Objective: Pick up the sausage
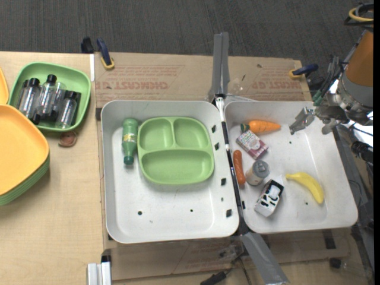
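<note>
The gripper hung over the right bin at its far right corner, with the carrot to the fingers' left, the banana nearer the camera, and the sausage farther left beside the dividing wall.

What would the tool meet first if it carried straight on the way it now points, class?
The tool points left across the right bin. First in that line looks to be the carrot, well before the sausage, which lies lower left. Its height above the bin is unclear, so it might pass over.
</note>
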